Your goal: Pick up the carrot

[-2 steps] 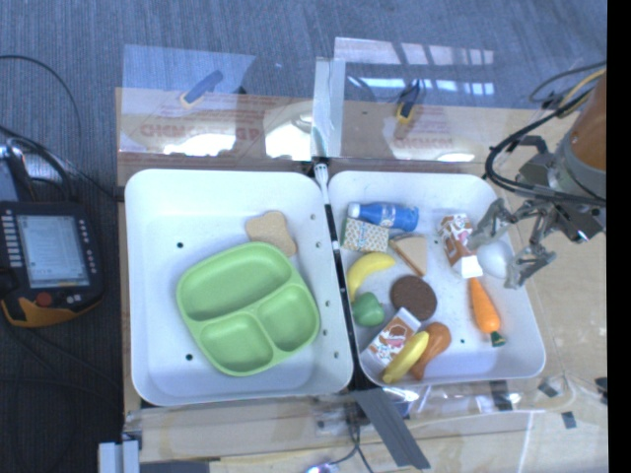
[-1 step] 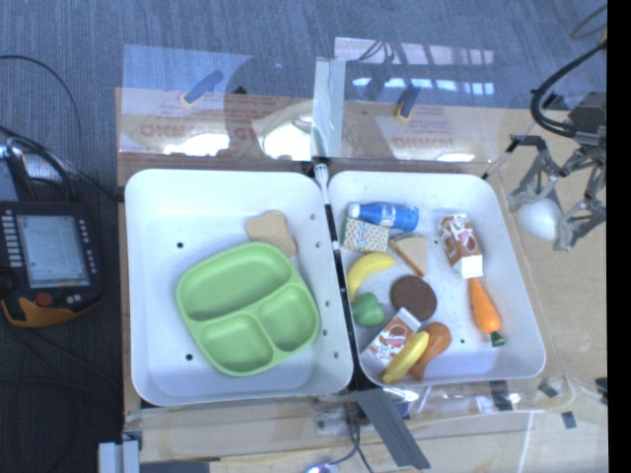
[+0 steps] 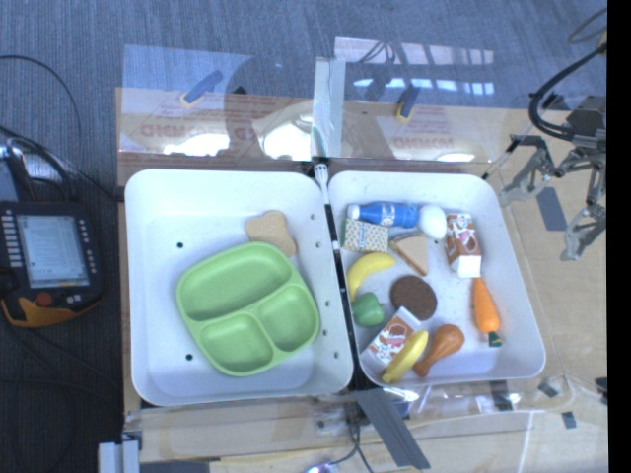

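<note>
The carrot (image 3: 484, 307) is orange with a small green tip pointing toward the front. It lies in the right bin (image 3: 517, 264) close to the right wall, just below a small red and white carton (image 3: 461, 242). My gripper (image 3: 574, 197) hangs outside the right bin, beyond its far right corner and above the wooden bench. It stands well apart from the carrot, up and to the right of it. Nothing is seen held in it.
The right bin also holds a blue and white bottle (image 3: 386, 214), a white egg (image 3: 432, 221), a banana (image 3: 367, 269), a brown patty (image 3: 412, 297), a green pepper (image 3: 369, 309) and a drumstick (image 3: 440, 347). A green divided plate (image 3: 248, 306) lies in the left bin.
</note>
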`<state>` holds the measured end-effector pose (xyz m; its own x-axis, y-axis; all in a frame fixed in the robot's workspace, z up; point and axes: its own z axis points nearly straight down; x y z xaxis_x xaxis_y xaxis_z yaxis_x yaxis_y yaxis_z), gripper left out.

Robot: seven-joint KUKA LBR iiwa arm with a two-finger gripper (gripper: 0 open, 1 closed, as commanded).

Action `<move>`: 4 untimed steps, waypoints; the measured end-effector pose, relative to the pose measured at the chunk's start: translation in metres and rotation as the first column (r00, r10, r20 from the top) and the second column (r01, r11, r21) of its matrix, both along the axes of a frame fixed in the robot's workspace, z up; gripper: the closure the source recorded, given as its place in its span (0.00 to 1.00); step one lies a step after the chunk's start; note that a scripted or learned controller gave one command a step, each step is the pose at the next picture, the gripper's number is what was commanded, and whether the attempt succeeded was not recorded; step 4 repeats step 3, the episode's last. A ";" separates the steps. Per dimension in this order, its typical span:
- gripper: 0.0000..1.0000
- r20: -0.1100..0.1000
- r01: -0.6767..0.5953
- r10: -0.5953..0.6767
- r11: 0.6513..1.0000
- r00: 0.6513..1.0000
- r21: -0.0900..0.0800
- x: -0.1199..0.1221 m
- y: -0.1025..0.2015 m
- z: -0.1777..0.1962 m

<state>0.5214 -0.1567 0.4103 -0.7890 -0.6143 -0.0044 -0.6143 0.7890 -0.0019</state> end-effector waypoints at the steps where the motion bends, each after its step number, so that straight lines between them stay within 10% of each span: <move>1: 0.00 -0.007 -0.102 0.102 0.995 0.995 0.003 -0.012 -0.030 -0.088; 2: 0.00 -0.016 -0.096 0.097 0.995 0.995 0.007 -0.019 -0.012 -0.262; 4: 0.00 0.012 -0.006 0.006 1.000 1.000 -0.005 -0.023 -0.018 -0.319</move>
